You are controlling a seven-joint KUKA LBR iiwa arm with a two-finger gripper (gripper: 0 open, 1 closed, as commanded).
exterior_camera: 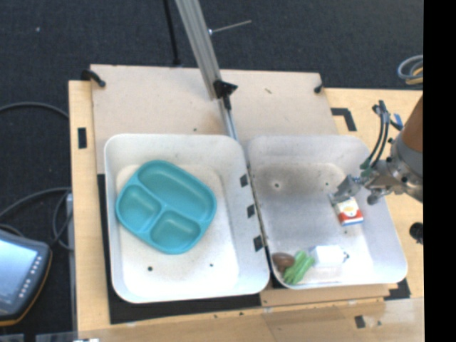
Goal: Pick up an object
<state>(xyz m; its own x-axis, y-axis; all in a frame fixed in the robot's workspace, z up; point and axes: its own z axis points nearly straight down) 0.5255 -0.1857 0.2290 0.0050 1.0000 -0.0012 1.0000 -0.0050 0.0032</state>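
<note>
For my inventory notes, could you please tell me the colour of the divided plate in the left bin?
The divided plastic plate is turquoise, seen clearly in the camera view.

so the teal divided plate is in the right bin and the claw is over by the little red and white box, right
Not quite. The camera view shows the teal divided plate in the left bin, not the right one. The rest holds: the claw is over the right bin, next to the little red and white box.
</note>
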